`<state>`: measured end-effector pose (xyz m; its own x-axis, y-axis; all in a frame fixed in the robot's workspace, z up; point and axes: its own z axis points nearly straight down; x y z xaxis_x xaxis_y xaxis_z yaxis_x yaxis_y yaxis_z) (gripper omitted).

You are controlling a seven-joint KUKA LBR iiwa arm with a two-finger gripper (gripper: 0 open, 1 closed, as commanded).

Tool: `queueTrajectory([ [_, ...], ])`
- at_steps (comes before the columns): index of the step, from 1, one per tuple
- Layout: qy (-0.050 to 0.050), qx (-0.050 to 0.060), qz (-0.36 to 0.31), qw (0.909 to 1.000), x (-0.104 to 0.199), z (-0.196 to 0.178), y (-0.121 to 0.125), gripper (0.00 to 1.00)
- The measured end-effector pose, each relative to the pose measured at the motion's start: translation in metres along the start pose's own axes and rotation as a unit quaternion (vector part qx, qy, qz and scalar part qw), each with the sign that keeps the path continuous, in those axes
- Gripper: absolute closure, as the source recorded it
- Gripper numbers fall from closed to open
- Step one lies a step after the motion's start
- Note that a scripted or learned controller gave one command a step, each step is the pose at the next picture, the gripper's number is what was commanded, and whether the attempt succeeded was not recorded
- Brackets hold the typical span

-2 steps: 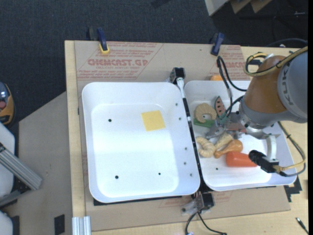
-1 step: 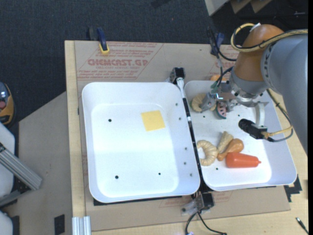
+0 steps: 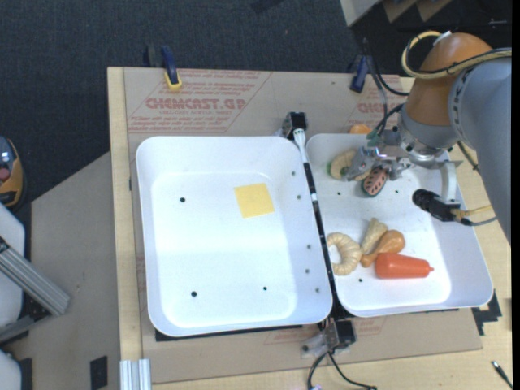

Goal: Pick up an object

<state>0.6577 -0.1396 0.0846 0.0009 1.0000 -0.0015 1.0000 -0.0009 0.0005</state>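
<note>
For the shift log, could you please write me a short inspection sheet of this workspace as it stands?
Surface: wooden board bearing a left bin and a right bin, side by side.
Job's things: yellow square in the left bin; in the right bin an orange carrot, pale curled piece, tan piece, and small items near the claw.
Clutter: nothing seen.
Grippers: claw low over the right bin's far end; finger state unclear.
Cables: yellow loop on the arm; wires at the near edge.
Surroundings: dark carpet; blue clamps.
</note>
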Motion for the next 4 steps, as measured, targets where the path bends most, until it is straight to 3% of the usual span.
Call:
queueTrajectory([
  [1, 0.000, 0.001, 0.001, 1.0000, -0.063, -0.001, 0.008, 0.00],
  [2, -0.001, -0.003, 0.000, 1.0000, -0.086, -0.041, 0.010, 0.00],
  [3, 0.006, 0.001, -0.002, 1.0000, -0.079, 0.000, -0.057, 0.00],
  [4, -0.001, -0.003, -0.002, 1.0000, -0.084, -0.034, 0.012, 0.00],
])
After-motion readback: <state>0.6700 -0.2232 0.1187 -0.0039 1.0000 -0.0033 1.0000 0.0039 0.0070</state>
